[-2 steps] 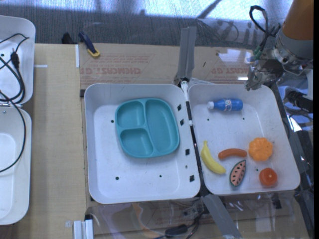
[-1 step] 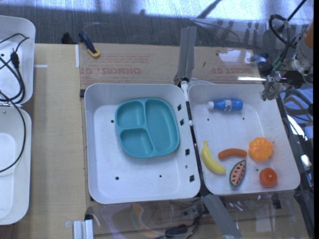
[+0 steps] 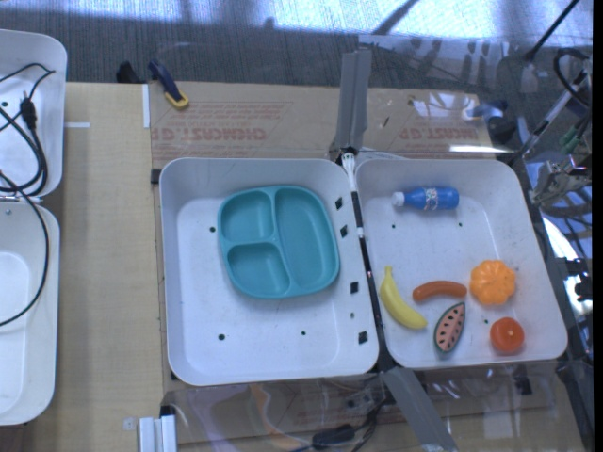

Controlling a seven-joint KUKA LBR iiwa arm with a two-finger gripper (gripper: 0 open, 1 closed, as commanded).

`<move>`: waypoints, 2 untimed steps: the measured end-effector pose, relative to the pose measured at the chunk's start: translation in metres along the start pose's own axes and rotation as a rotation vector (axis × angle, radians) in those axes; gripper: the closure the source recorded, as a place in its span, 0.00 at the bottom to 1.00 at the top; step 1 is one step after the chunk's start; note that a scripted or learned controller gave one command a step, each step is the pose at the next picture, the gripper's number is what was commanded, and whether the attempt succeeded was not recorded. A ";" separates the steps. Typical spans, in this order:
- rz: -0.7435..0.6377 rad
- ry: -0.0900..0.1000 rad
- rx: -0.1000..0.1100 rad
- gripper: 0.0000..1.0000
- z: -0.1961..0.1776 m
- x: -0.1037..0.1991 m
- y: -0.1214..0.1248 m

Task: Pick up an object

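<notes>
Pale wooden bench top (image 3: 104,252) runs under two shallow white bins set side by side at the centre of the frame, with a sheet of brown cardboard (image 3: 245,121) lying behind them. The left bin (image 3: 171,252) holds a teal divided plate (image 3: 278,241), flat on the floor a little above the bin's middle, its three compartments bare.

The right bin (image 3: 529,217) holds the loose things to pick from. A blue bottle (image 3: 427,199) lies on its side near the bin's upper edge, white cap pointing to the frame's left, well apart from the rest. Lower down, a yellow banana (image 3: 399,301) lies close to the left wall. A reddish sausage (image 3: 439,290) sits just right of the banana's upper half, and a watermelon slice (image 3: 449,328) rests just below the sausage. An orange pumpkin (image 3: 493,282) stands just right of the sausage, and a small red-orange tomato (image 3: 507,334) sits below it, near the lower right corner.

A grey upright post (image 3: 354,102) rises behind the seam between the bins. At the far left, white trays (image 3: 24,347) carry black cables (image 3: 28,121). A blue and yellow clamp (image 3: 168,83) lies at the cardboard's upper left corner.

Whether the gripper is open or closed cannot be told
</notes>
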State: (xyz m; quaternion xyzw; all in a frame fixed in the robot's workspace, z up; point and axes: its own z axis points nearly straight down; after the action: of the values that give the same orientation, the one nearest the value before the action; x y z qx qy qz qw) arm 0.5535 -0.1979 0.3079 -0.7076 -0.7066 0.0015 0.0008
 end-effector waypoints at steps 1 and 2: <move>0.000 0.000 -0.001 1.00 -0.008 -0.013 -0.059; 0.000 0.000 -0.003 1.00 -0.018 -0.024 -0.075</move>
State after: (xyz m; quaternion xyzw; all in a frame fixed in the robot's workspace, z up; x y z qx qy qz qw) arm 0.4786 -0.2223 0.3258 -0.7075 -0.7067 0.0007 -0.0002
